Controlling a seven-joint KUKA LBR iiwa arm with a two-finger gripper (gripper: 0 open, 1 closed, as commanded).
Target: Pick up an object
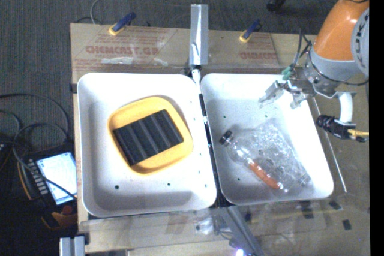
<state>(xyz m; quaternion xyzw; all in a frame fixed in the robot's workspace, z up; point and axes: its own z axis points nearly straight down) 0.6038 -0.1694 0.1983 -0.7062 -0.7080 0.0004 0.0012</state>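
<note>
My two-finger gripper (pixel 282 93) hangs over the upper right part of the right-hand shallow white bin (pixel 240 102), below the grey arm's orange band (pixel 337 33). Its fingers are spread apart, and nothing sits between them; I hold nothing. The nearest candidate for the pick is the crumpled clear plastic bottle with a dark cap and an orange item inside (pixel 267 159), lying on the floor of that same bin. From my gripper it lies at about six to seven o'clock, near but clearly apart, with bare bin floor between us. Its long axis runs from the cap at ten o'clock to the base at four o'clock, so it lies diagonally across the bin's lower half. I judge that my fingers need to straddle that axis crosswise, closing from the one o'clock and seven o'clock sides; whether my present wrist angle suits that, I cannot tell. The clear, creased wall will likely give and slip under pressure, a risk to the grip. The yellow rounded tray with a black ribbed insert (pixel 150 133) sits in the left-hand white bin (pixel 96 189), at about eight o'clock from my gripper and well apart, beyond the divider, so the bottle is the closer target.
</note>
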